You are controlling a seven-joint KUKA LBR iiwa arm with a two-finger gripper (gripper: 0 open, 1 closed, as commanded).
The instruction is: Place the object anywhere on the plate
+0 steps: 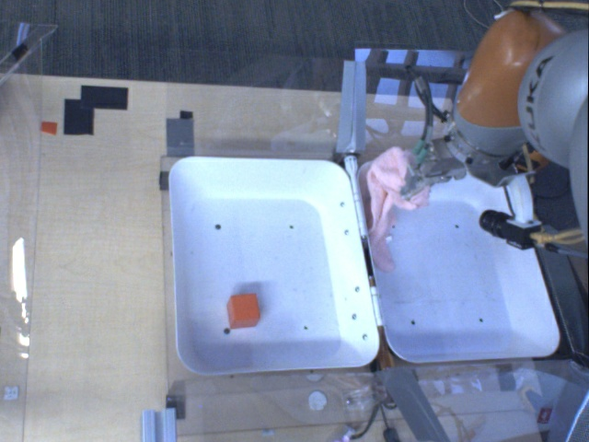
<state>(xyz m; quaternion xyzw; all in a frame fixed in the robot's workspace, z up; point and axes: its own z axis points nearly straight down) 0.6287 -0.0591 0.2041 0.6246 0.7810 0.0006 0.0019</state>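
The fingers of the two-finger gripper (425, 175) are seen closed on a bunched fold of the pale pink crumpled cloth (385, 191), which is gathered between them at its upper right end. From that pinch the cloth is spread leftward and downward, and a narrow tail is left hanging along the divide between the two bins, its lower end lying on or just above the floor of the right bin.

The cloth is judged to be light, limp and unbreakable. No shape will be kept by it once it is lifted, and the trailing tail can be expected to drag or to catch on the bin rims. A grip on a thick gathered fold, as is taken here, is judged safer than one on a single thin edge, which could be pulled out of the fingers.

Behind the gripper, the grey arm with its orange band (515, 72) is reached in from the right. The shallow white right bin (460, 284) is occupied by the cloth at its upper left corner. In the shallow white left bin (267, 238), a small orange cube (244, 310) is set near the lower left, well apart from the cloth. Which surface is meant as the plate cannot be told.
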